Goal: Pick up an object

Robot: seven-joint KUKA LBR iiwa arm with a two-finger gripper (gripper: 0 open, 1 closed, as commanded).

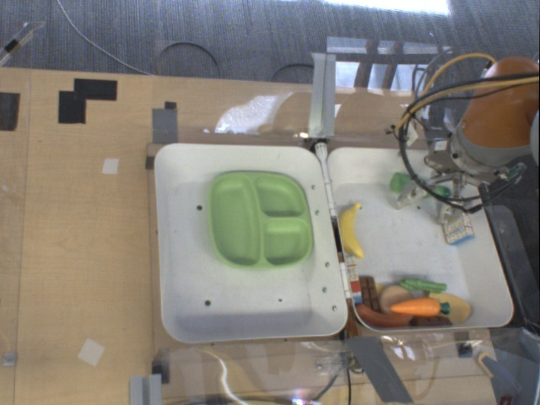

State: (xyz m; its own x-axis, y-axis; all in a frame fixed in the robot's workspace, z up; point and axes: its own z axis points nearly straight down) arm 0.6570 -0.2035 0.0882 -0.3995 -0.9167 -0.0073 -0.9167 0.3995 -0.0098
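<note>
1. Yellow is what I would go for: the banana (351,231) lies in my right bin (481,264), hard against the divider that parts it from the left bin (181,251). It sits well apart from the pile of toy food (413,302) at the bin's near edge.
2. My pincer (451,213) hangs over the far right part of the same bin, below my orange band (502,112). From this slanted view I cannot tell whether it is wide or narrow; I see nothing that I would call held. A small pale tag-like piece shows at its tip, too blurred to name.
3. The banana's long axis runs roughly along the divider, from the far side of the bin towards the near side, with a slight curve. Its far tip leans a little right and its near end looks blunter.
4. Risk one, as I judge it: the wall. With the banana so close to the divider, one finger may strike the rim or land on top of the fruit.
5. Risk two: closing along the long axis instead of across it would likely squirt the banana out sideways.
6. Risk three: the cables (422,99) looping beside my wrist might snag as I swing left.
7. The green plate (257,219) in the left bin plays no part.
</note>
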